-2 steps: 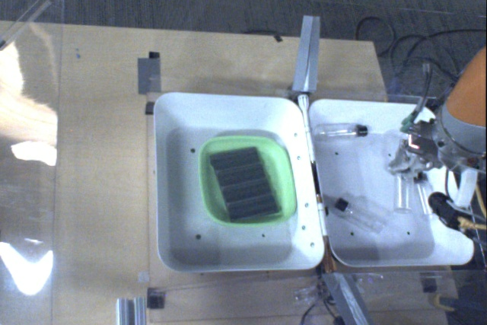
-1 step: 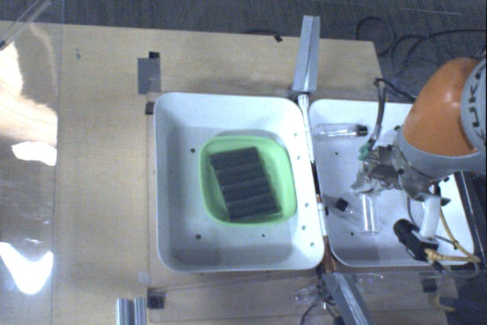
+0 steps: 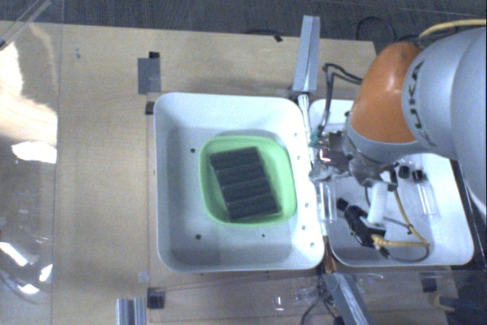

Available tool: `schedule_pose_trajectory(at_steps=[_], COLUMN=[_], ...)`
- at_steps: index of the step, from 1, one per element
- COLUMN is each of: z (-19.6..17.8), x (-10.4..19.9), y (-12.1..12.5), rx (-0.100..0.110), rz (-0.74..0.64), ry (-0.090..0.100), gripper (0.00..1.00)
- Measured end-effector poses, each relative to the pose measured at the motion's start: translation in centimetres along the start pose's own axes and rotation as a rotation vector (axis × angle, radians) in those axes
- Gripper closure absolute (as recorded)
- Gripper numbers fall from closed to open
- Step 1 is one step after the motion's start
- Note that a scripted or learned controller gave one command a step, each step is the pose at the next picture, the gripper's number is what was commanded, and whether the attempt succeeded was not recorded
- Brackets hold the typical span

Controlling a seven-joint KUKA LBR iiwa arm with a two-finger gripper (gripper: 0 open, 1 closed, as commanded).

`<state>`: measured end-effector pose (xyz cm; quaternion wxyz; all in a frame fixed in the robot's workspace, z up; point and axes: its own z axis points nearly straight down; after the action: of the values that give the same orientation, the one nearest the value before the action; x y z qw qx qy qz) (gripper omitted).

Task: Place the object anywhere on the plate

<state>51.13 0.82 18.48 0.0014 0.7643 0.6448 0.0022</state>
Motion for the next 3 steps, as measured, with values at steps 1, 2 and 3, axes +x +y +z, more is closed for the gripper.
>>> schedule_pose_trajectory(at_steps=[1,2,3], z=[0.0,-0.1,-12.4], x=[0.0,-5.3,-9.6], y=[0.0,2.7,-0.6], rx=[0.0,-0.002,-0.005], rz=[0.0,-0.021,0.076], ry=[0.0,-0.001,-0.001], gripper=[0.0,0.0,0.0])
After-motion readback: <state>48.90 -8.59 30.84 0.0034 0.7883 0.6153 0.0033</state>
